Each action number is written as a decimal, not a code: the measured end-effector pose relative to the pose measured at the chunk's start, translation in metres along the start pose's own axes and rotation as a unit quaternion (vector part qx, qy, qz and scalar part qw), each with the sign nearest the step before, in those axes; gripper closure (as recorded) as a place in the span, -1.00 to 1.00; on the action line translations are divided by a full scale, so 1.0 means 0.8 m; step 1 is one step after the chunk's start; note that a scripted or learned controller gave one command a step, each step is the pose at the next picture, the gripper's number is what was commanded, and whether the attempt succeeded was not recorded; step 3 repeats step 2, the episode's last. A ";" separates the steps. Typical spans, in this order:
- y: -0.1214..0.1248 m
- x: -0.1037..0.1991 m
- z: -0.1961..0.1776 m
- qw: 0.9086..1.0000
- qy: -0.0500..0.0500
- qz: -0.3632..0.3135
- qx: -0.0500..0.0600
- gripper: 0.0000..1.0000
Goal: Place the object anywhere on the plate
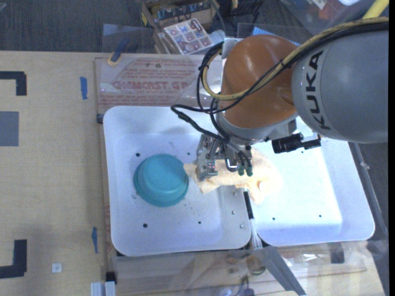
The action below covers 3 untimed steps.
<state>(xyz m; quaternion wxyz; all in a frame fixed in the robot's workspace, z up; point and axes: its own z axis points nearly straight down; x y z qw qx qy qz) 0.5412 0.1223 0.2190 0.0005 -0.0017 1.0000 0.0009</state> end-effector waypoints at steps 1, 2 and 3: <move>0.052 0.038 -0.005 1.000 0.001 0.000 0.000 1.00; 0.052 0.038 -0.006 1.000 0.000 0.000 0.000 -1.00; 0.052 0.038 -0.006 1.000 0.000 0.000 0.000 -1.00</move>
